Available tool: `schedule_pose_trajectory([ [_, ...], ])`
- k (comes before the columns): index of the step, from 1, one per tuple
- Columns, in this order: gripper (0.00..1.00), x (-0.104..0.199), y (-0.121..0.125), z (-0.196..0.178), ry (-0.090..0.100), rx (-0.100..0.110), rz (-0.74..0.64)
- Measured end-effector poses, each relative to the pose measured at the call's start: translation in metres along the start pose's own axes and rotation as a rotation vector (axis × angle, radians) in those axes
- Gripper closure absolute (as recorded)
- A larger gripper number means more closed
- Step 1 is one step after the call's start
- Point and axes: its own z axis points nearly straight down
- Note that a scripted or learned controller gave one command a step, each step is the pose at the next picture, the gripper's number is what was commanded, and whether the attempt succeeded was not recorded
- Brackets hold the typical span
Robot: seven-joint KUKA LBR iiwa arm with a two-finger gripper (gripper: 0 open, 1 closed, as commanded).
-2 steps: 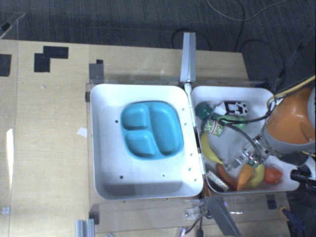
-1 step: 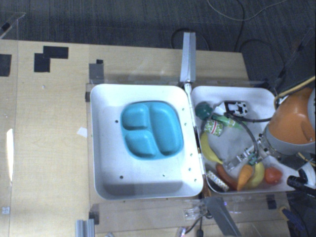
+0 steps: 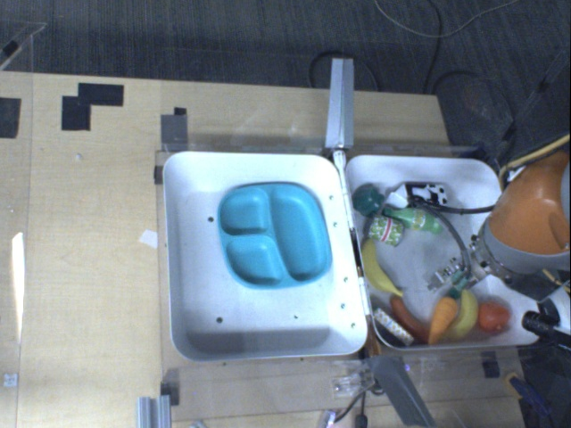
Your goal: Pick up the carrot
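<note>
While the arm (image 3: 533, 226) hung over the right bin (image 3: 482, 169), the carrot (image 3: 441, 319) lay near its front edge — approach step; the next move likely needed a descent onto it.

A pale wooden bench (image 3: 80, 266) with black square marks meets dark grey carpet (image 3: 178, 16) crossed by loose cables (image 3: 428, 12).

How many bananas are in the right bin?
2: one banana lies near the bin's left wall; a second banana sits between the carrot and the tomato. The arm may hide more.
</note>
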Motion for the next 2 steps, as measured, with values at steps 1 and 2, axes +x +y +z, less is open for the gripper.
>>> schedule_pose_trajectory([
  [1, 1.0, -0.0013, 0.0025, -0.0115, -0.005, -0.006, -0.004],
  [2, 0.0, -0.0013, 0.0025, -0.0115, -0.005, -0.006, -0.005],
])
